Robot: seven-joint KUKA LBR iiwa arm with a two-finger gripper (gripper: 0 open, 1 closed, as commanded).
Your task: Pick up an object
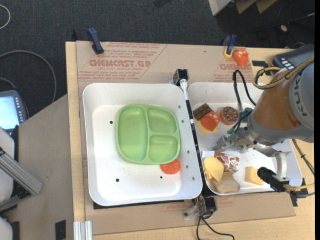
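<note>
My gripper (226, 142) hangs low over the middle of the right bin (295, 166), at the end of the grey arm with the orange band (272, 109). Toy food lies around it. A brown chocolate piece (201, 111), a red piece (210, 122) and a donut (230, 115) sit just behind it. A small red-and-white item (230, 162), a yellow piece (213, 169), a tan bread slice (228, 186) and a cheese wedge (254, 176) lie just in front. Nothing shows in the gripper's grasp.
The left bin (95, 134) holds a green divided plate (148, 134) and a red round piece (171, 167) at the plate's near right corner. Black clips (180, 76) mark the seam between the bins. Cables (240, 91) run along the arm.
</note>
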